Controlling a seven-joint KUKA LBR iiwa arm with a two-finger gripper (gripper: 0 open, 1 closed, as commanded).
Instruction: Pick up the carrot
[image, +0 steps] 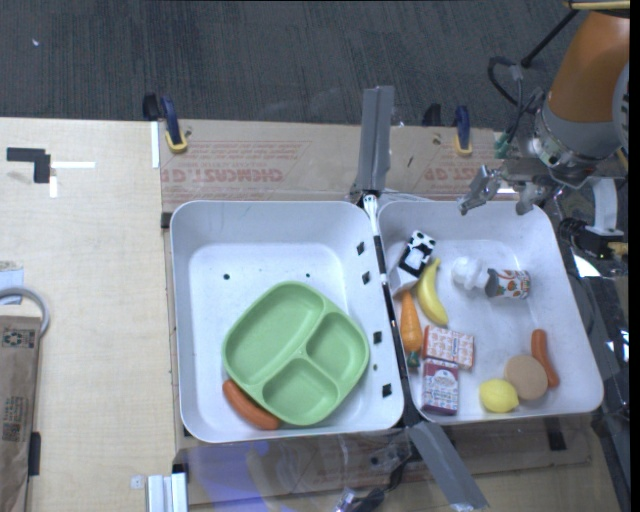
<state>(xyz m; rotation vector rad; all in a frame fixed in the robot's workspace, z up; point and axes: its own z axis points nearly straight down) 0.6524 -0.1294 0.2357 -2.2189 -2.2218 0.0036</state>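
Well apart, tool (503, 190) hangs above carrot (410, 320).

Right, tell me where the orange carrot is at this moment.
The orange carrot lies in the right white bin, against its left wall, just left of the yellow banana and above the small red carton.

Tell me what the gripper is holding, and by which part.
Nothing. The gripper hangs open above the right bin's far rim; the carrot lies in that bin by its left wall.

The claw (503, 190) hangs open at the far right, holding nothing.
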